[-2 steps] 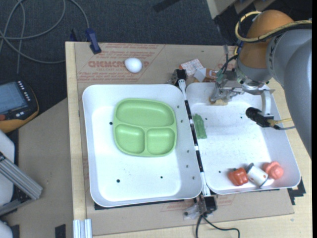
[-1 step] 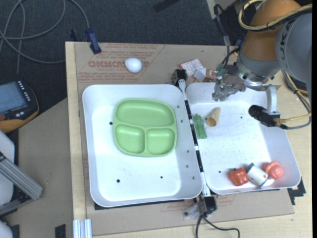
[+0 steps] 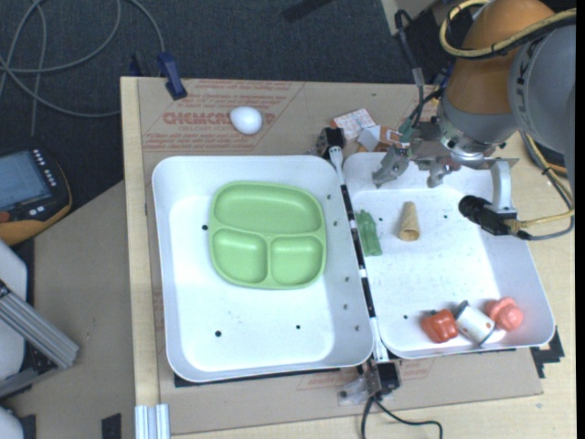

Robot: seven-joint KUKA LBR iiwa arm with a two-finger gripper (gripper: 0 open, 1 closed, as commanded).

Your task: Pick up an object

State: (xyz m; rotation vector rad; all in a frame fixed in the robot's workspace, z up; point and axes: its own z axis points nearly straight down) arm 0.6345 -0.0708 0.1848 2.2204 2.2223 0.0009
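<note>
Overhead slanted view of the desk (image 3: 137, 245), a tan board bearing two shallow white bins side by side. The left white bin (image 3: 183, 318) contains a pale green plastic plate with three compartments (image 3: 268, 234), lying flat near the bin's upper middle. The right white bin (image 3: 512, 273) contains five loose objects: a small green flat piece (image 3: 368, 232) just beside the bin's left wall; a tan cone-shaped piece (image 3: 408, 221) near the bin's upper middle, its narrow end pointing away from the camera; and, clustered at the near right corner, an orange-red rounded piece (image 3: 440, 326), a white cylinder with a dark end (image 3: 474, 323) and a pinkish-orange rounded piece (image 3: 505, 315), the cylinder lying between the other two and touching or nearly touching them.

The grey arm with its orange band (image 3: 498, 35) reaches in from the right; its tool (image 3: 411, 158) hangs over the far edge of the right bin, above and apart from the cone. Whether the tool is open or closed cannot be told, and nothing is seen in it.

Outside the bins, a white egg-shaped object (image 3: 245, 119) rests on the board behind the left bin, and a blue clip (image 3: 171, 74) sits at the board's far left corner.
</note>
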